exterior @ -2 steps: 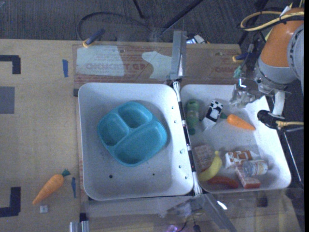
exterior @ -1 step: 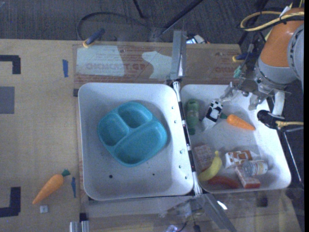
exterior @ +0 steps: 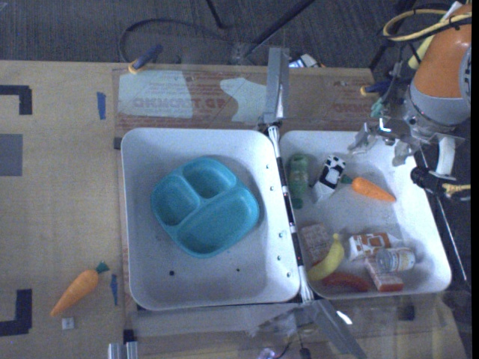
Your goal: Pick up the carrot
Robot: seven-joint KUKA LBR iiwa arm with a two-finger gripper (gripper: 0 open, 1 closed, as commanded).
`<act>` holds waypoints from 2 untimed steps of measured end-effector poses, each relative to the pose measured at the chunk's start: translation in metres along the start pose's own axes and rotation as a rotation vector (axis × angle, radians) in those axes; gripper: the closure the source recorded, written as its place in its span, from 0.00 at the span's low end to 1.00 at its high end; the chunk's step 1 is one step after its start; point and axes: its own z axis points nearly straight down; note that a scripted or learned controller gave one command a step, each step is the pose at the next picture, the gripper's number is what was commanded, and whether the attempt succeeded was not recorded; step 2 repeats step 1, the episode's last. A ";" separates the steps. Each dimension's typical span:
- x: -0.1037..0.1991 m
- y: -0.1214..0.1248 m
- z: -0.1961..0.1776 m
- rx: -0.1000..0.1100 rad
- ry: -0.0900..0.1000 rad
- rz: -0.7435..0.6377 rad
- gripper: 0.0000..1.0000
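Note:
An orange carrot (exterior: 371,190) with a green top lies in the right bin (exterior: 430,223), near its upper middle, tip pointing right. A second carrot (exterior: 75,291) rests on the bench outside the bins, at the lower left. My gripper (exterior: 387,139) hangs over the right bin's far edge, a little above and to the right of the bin's carrot, apart from it. I see nothing held in it.
A blue divided plate (exterior: 206,204) sits in the left bin (exterior: 142,275). Around the carrot in the right bin are a green bottle (exterior: 299,178), a black-and-white toy (exterior: 331,172), a banana (exterior: 329,257), small cartons (exterior: 372,244) and a small bottle (exterior: 394,260).

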 end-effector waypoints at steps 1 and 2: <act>-0.015 0.019 0.090 -0.029 0.003 -0.052 0.00; -0.015 0.019 0.090 -0.029 0.003 -0.052 0.00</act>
